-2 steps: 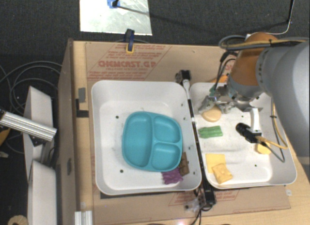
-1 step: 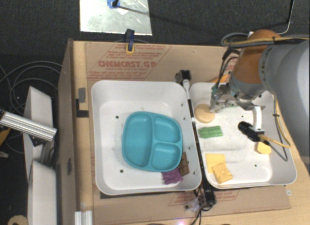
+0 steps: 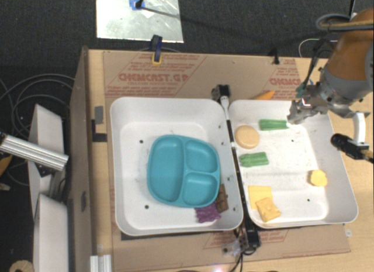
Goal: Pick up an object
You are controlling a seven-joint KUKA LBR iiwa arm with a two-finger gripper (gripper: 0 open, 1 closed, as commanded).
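Nearest, at the foot of the view, two shallow white bins side by side on brown paper-faced board (image 3: 175, 69) printed in red.

In the left bin (image 3: 125, 148): one teal divided plate (image 3: 182, 170) with three compartments, at centre. At the plate's 5 o'clock, against the near wall, one purple piece (image 3: 205, 213) touching one small brown piece (image 3: 222, 200).

In the right bin (image 3: 336, 198), six pieces. At its 6 o'clock, two yellow blocks: one flat square (image 3: 259, 193) and one tilted wedge-like chunk (image 3: 268, 209), touching each other. At 3 o'clock, one small yellow round piece (image 3: 318, 178), well apart from the rest. Near centre, one green piece (image 3: 253, 159). At 10 o'clock, one tan round disc (image 3: 247, 136). At 12 o'clock, a second green piece (image 3: 272, 125), lying flat.

Just beside that far green piece, at its 3 o'clock, the gripper (image 3: 295, 114), low over the bin floor, hanging from the grey arm with the orange band (image 3: 350, 51). Cannot tell how far apart the fingers stand, nor whether anything lies between them.

Beyond the bins, one orange piece (image 3: 265, 95) on the board at 12 o'clock of the right bin. One yellow-and-blue clamp (image 3: 156, 50) on the far board edge.

Farther still, dark carpet (image 3: 47, 19) with one silvery sheet (image 3: 139, 7) at 11 o'clock. At 9 o'clock, loose cables (image 3: 26, 98) and white brackets (image 3: 44, 142).
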